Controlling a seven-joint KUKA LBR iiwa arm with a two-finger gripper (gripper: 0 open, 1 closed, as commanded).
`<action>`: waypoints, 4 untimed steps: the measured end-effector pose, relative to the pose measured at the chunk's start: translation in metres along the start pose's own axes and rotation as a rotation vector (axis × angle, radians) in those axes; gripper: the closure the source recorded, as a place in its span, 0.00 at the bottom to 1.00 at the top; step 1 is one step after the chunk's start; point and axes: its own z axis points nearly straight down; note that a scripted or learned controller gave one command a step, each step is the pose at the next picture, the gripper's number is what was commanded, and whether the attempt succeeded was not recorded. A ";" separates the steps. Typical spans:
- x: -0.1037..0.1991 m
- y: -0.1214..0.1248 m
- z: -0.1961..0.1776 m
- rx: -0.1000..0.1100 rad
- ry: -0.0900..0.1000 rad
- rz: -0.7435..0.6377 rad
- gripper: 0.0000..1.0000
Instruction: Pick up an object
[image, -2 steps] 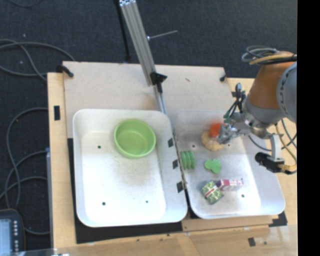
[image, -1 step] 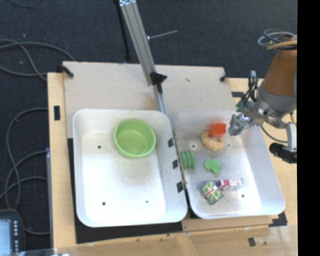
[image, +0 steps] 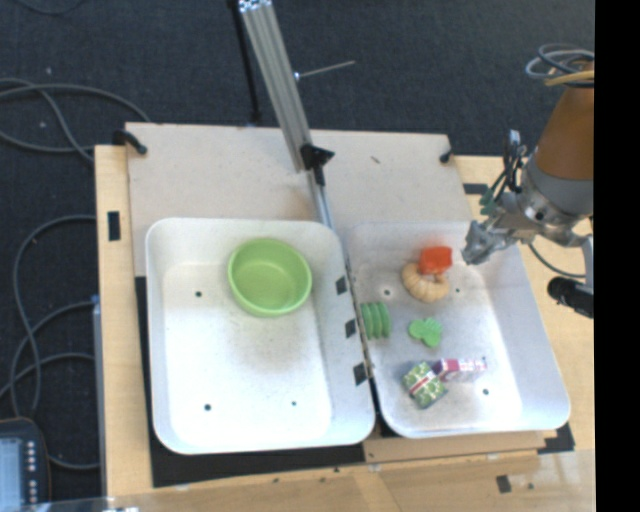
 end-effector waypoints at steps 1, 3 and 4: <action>0.057 -0.017 -0.008 0.002 0.002 -0.004 1.00; 0.163 -0.042 -0.011 0.003 0.003 -0.005 1.00; 0.213 -0.059 0.003 0.005 0.000 -0.002 1.00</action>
